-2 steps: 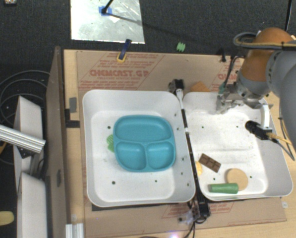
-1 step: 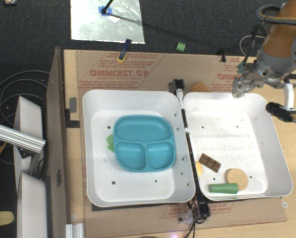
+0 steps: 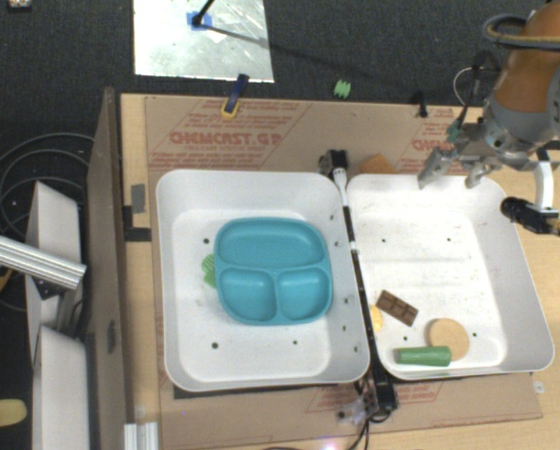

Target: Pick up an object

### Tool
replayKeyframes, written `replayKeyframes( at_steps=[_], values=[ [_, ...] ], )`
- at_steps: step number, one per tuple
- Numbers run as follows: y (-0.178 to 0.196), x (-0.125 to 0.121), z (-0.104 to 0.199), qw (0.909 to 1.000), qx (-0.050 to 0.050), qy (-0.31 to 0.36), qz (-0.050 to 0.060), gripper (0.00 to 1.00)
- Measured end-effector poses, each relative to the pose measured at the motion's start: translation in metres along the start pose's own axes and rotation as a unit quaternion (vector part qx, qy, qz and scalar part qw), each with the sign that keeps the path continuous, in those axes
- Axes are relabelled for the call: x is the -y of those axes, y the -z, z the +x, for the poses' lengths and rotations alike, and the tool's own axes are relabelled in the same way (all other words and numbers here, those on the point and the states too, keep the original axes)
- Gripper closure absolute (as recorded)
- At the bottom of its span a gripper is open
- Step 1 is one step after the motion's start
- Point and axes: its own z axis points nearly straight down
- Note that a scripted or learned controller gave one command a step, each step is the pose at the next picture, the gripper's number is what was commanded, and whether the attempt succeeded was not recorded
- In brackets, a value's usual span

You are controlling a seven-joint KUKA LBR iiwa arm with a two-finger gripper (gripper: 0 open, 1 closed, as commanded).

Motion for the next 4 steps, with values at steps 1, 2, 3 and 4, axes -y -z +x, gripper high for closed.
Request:
replayKeyframes(
  at_steps=[1, 2, 3, 4],
  values=[
    [-0.071, 0.031, -0.019, 1.0000, -0.001, -0.002, 0.004, 0.00],
    [-0.097, 0.080, 0.012, 1.0000, -0.002, -0.001, 0.005, 0.00],
    [-0.063, -0.004, -0.049, 1.0000, 0.002, 0.001, -0.005, 0.00],
    [-0.110, 0.052, 0.001, 1.0000, -0.002, 0.001, 0.005, 0.00]
  ],
)
